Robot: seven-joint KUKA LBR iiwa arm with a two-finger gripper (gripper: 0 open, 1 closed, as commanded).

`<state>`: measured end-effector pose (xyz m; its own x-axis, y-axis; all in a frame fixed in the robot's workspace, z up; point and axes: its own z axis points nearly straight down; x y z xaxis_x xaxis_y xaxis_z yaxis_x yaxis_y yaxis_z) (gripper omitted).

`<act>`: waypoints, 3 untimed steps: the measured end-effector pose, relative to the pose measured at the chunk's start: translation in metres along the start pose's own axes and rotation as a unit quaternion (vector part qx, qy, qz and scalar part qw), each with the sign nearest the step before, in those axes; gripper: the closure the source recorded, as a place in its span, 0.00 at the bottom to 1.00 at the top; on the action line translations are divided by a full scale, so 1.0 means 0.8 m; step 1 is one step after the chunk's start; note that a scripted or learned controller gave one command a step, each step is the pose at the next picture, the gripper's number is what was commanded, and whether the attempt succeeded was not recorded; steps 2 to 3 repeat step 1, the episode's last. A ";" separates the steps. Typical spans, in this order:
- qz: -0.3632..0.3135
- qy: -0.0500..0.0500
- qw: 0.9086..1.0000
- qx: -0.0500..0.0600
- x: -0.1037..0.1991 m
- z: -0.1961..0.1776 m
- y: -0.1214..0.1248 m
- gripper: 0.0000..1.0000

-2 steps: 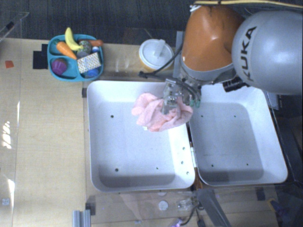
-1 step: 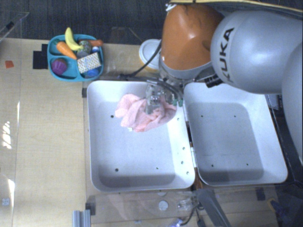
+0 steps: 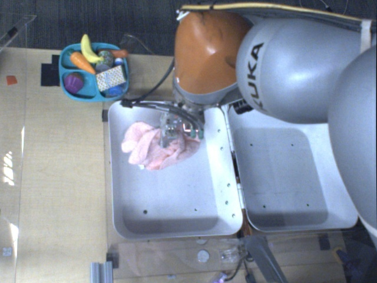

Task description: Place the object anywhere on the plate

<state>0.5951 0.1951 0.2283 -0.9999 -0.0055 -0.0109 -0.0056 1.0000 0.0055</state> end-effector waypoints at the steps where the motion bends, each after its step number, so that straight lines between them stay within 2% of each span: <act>1: 0.000 0.000 1.000 0.000 0.000 0.000 0.000 0.00; 3: 0.000 0.000 1.000 0.000 0.000 0.000 0.000 0.00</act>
